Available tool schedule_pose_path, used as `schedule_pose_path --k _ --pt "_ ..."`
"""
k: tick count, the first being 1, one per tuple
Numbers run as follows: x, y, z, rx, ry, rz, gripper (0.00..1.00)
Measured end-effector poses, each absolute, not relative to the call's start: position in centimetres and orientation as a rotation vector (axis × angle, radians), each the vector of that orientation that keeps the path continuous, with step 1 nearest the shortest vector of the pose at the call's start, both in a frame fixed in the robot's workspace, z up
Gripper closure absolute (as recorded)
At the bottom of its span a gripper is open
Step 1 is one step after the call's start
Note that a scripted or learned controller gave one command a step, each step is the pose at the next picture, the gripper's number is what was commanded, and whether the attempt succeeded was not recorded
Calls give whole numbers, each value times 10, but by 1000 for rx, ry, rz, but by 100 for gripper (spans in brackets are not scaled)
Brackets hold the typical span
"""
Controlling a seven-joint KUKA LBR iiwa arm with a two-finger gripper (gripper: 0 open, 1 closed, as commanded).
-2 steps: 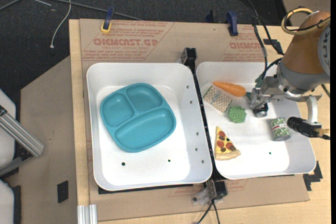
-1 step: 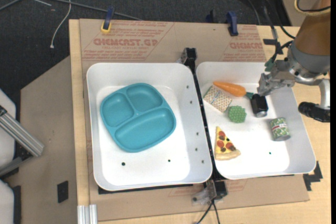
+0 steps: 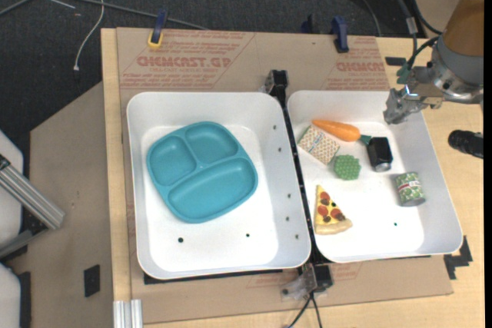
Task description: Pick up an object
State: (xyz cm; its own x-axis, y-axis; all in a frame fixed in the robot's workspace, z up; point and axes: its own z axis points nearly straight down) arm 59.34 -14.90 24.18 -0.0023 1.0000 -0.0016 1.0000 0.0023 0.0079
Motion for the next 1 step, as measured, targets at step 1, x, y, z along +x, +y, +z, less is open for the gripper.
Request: schedule_pose_path --k 1 --pt "594 -149 271 2218 2220 5 100"
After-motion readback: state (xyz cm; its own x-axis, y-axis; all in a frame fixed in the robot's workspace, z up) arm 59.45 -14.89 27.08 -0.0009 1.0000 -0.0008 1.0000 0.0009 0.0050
